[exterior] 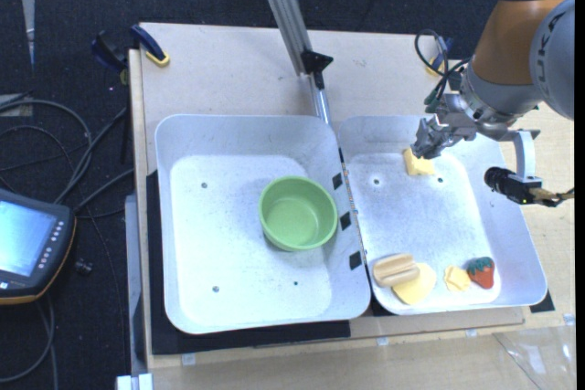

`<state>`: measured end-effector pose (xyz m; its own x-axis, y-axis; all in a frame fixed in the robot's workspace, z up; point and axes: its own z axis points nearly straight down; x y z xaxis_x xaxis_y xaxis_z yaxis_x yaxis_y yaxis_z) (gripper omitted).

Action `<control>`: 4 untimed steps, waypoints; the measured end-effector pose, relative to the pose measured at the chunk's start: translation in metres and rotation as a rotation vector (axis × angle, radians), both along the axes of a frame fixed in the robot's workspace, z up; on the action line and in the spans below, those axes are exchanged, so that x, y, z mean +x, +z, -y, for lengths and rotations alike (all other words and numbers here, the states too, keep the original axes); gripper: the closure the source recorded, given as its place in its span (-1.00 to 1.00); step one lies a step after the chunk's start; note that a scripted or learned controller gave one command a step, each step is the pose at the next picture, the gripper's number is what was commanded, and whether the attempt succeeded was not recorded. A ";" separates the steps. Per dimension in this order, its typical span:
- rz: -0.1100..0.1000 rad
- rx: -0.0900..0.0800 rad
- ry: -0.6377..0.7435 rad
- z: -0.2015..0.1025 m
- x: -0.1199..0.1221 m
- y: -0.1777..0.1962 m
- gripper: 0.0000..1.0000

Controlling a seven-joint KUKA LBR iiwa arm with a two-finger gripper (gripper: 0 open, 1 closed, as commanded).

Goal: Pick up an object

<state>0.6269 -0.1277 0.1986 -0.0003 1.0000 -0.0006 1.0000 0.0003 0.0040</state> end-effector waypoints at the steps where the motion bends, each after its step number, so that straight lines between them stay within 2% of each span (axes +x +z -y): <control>1: 0.000 0.000 0.000 0.000 0.001 0.039 1.00; 3: -0.004 0.002 0.004 -0.099 -0.012 0.051 1.00; 4: -0.005 0.002 0.004 -0.151 -0.025 0.038 1.00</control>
<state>0.6023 0.0236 0.2366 -0.0047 1.0000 0.0011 1.0000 0.0047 -0.0012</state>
